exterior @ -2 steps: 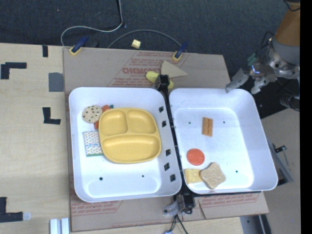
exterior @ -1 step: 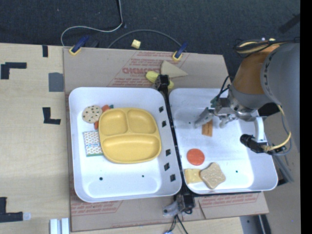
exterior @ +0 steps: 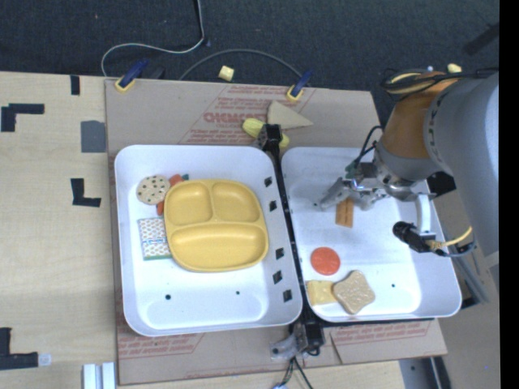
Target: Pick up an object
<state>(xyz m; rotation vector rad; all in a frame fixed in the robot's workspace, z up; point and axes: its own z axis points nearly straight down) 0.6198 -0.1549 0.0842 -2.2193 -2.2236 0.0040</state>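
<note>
My gripper (exterior: 346, 198) hangs over the upper middle of the right bin (exterior: 405, 298), reaching in from the right, and stands open. One grey finger (exterior: 327, 196) splays out to the left. A small orange-brown block (exterior: 345, 214) lies on the bin floor just below the fingertips; I cannot tell whether they touch it, and it is not gripped. Nearer the front of this bin lie a red disc (exterior: 326, 259), a yellow cheese square (exterior: 319, 292) and a slice of bread (exterior: 354, 292).
The left bin (exterior: 203, 310) holds a yellow divided plate (exterior: 216, 224), a cookie (exterior: 152, 189) and a patterned cracker (exterior: 153, 238). A black divider rail (exterior: 280, 217) runs between the bins. Yellow clutter (exterior: 255, 126) lies behind them on the cardboard.
</note>
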